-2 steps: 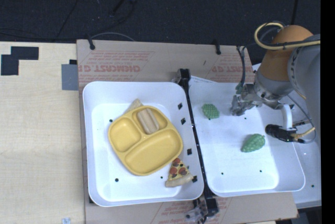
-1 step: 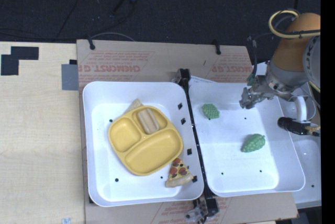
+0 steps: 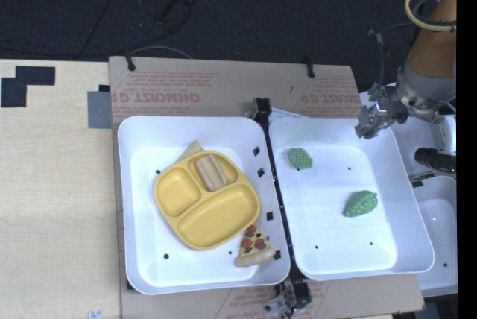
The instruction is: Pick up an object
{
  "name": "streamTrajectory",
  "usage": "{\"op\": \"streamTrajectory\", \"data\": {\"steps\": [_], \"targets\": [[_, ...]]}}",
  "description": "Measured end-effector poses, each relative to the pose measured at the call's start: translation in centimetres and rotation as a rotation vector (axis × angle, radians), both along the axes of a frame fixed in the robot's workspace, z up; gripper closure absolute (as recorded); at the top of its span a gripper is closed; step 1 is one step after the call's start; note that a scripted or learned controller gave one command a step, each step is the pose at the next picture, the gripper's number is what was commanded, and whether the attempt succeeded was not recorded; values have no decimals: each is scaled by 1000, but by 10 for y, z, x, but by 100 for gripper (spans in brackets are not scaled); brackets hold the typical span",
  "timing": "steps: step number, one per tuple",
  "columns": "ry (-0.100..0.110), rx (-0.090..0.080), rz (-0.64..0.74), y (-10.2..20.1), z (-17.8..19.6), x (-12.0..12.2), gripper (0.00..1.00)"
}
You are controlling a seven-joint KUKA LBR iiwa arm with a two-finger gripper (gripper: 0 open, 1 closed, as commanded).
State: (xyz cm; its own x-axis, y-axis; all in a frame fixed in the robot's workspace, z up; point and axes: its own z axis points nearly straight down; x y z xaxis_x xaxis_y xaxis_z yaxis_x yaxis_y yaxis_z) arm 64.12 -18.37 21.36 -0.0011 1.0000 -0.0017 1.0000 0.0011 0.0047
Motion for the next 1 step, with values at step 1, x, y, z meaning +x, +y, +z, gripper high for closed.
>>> {"op": "streamTrajectory", "data": {"steps": [1], "targets": [[0,0,1,5,62,-3,100]]}}
